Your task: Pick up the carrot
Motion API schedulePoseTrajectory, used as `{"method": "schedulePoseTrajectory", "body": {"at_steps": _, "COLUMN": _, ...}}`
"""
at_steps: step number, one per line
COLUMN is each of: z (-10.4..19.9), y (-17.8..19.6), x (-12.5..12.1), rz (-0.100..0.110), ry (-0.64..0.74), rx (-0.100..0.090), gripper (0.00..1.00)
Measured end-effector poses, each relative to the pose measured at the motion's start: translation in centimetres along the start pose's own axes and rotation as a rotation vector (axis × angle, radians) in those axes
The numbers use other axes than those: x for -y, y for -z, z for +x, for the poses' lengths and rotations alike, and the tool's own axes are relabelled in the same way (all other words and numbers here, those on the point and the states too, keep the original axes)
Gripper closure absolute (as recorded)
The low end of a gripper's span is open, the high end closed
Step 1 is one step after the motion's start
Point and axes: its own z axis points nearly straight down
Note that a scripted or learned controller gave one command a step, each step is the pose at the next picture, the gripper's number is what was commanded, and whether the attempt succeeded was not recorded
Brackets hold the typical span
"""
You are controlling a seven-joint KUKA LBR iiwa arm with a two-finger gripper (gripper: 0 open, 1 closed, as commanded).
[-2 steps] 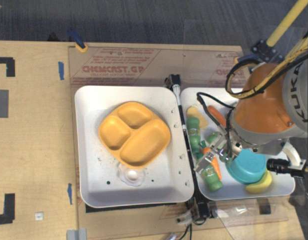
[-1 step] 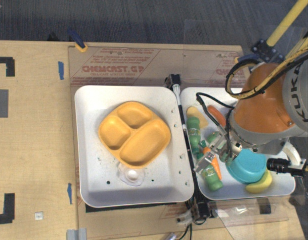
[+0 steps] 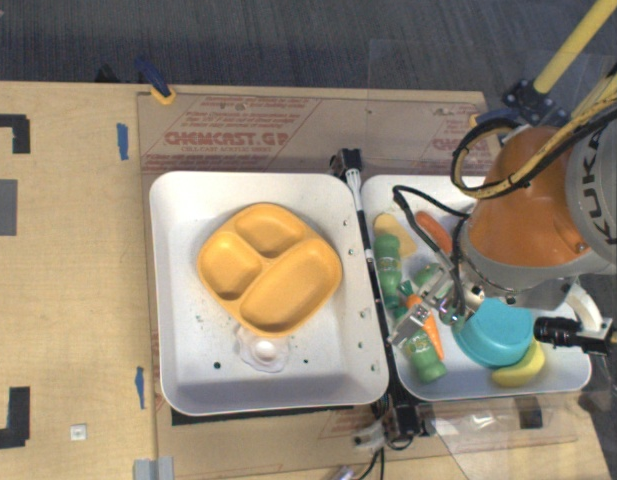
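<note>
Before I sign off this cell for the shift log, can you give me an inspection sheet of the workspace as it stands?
Surface: two shallow white bins side by side, left bin and right bin, on a wooden bench with a cardboard sheet behind them.
Job's things: carrot lies in the right bin, near its far side, beside the arm.
Clutter: yellow divided plate in the left bin; green pieces, a blue cup and a yellow piece in the right bin.
Hand: hand low over the right bin among the green pieces; finger state unclear.
Cables: black cables loop above the orange band.
Surroundings: blue tape marks on the bench.
</note>
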Motion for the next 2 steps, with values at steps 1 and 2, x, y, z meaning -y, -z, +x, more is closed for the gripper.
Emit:
{"method": "schedulePoseTrajectory", "body": {"at_steps": 1, "z": 0.4, "y": 0.0, "x": -0.4, "rz": 0.001, "ry": 0.034, "rx": -0.001, "gripper": 0.00}}
{"method": "schedulePoseTrajectory", "body": {"at_steps": 2, "z": 1.5, "y": 0.0, "x": -1.6, "rz": 0.000, "ry": 0.268, "rx": -0.002, "gripper": 0.00}}
